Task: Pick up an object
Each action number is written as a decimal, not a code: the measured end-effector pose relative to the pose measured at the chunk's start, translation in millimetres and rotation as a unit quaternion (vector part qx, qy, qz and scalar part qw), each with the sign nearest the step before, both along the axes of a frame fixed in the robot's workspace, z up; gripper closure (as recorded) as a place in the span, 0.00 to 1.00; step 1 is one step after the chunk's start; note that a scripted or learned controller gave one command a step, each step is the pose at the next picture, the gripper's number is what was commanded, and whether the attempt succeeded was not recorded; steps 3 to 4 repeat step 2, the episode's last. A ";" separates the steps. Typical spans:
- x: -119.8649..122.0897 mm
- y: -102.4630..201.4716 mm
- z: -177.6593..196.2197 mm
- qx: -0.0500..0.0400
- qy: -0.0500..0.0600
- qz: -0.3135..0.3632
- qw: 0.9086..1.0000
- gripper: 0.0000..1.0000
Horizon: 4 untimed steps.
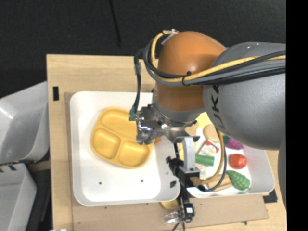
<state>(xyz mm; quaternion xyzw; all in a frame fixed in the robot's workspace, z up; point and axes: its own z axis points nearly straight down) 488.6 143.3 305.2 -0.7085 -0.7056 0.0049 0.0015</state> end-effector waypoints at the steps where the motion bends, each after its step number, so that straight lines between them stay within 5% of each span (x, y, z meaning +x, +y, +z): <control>1: 8.5 4.1 180.4 0.004 -0.013 0.004 1.000 1.00; 2: 1.4 -96.1 128.7 0.000 -0.003 -0.003 1.000 1.00; 4: 1.4 -96.1 128.7 0.000 -0.003 -0.003 1.000 1.00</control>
